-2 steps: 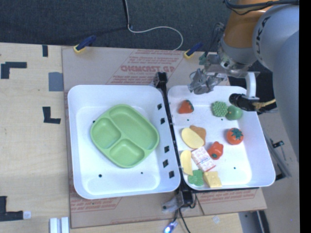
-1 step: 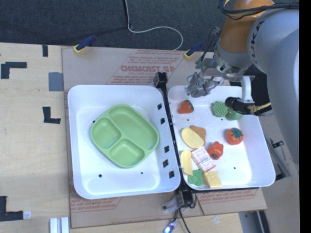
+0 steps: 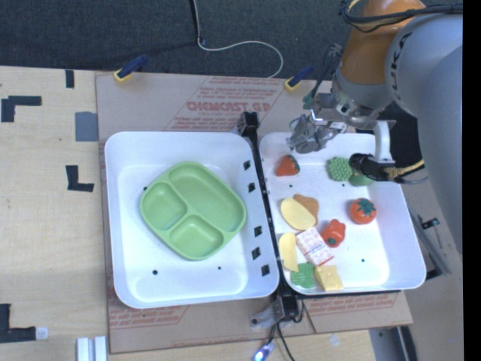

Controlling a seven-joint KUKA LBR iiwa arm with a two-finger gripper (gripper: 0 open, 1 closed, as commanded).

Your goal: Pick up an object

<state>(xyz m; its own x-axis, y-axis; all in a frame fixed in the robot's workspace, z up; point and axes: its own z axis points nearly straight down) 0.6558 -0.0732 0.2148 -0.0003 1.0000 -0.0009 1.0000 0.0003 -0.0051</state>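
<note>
**Hovering over a crowded right bin**

Hanging at the far edge of the right bin (image 3: 391, 273), the gripper (image 3: 307, 138) sits just above and to the right of a small red-orange piece (image 3: 287, 166), which lies free on the white floor with nothing visibly pinched around it. Whether the jaws are open or closed I cannot tell; the metal there is a dark, blurred cluster.

Around that piece the bin is busy. A green bumpy item (image 3: 340, 168) rests near the far right wall, partly overlapped by a dark fitting with a yellow-striped cable. A red tomato-like toy (image 3: 362, 210) sits nearer the right side, apart from the others. Toward the middle a yellow oval piece (image 3: 298, 214) overlaps a brown one (image 3: 307, 202), and a red pepper shape (image 3: 334, 232) touches a small white and red box (image 3: 313, 247). Along the near edge a yellow strip (image 3: 288, 250), a green bit (image 3: 304, 277) and a yellow block (image 3: 328, 277) crowd together, their outlines hard to separate.

The left bin (image 3: 128, 277) holds a green divided plate (image 3: 192, 210). The arm's grey body is cut off at the right.
</note>
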